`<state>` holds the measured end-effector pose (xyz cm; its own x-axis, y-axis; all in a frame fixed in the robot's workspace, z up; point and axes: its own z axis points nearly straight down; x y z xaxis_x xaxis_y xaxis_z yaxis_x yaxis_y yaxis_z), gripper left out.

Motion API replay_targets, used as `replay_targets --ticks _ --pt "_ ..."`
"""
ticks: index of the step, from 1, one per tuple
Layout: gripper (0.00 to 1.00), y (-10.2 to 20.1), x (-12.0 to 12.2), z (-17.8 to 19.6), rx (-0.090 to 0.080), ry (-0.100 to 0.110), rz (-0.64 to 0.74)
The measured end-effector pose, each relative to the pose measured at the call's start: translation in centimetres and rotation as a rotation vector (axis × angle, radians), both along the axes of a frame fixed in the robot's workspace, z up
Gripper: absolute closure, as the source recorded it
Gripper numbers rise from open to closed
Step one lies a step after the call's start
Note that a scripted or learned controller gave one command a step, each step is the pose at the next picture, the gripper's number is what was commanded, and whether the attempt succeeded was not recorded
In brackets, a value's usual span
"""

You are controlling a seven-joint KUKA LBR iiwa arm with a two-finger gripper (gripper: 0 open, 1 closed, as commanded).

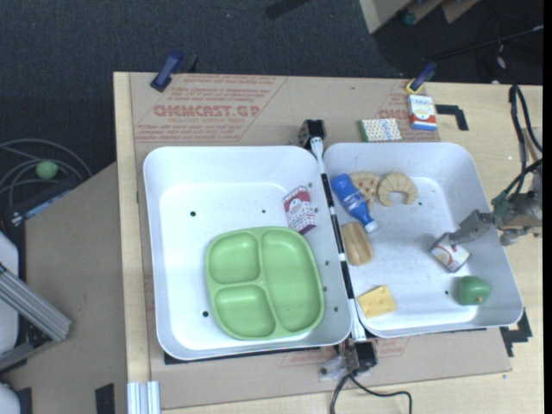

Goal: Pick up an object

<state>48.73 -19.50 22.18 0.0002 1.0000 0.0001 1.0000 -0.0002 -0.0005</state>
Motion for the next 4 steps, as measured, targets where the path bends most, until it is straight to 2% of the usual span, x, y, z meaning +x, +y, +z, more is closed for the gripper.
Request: replay_targets --ticks 1,2,3,4 --pt "0.0 7.5 3.2 -8.9 0.002 0.003 0.002" --pt "0.0 1.4 5.6 -11.9 0.001 0.0 0.001" --pt "0.0 0.5 -0.9 -13.7 0.0 0.0 -0.001" --pt "0.0 -1.2 6.0 -6.6 -0.001 -0.003 0.001"
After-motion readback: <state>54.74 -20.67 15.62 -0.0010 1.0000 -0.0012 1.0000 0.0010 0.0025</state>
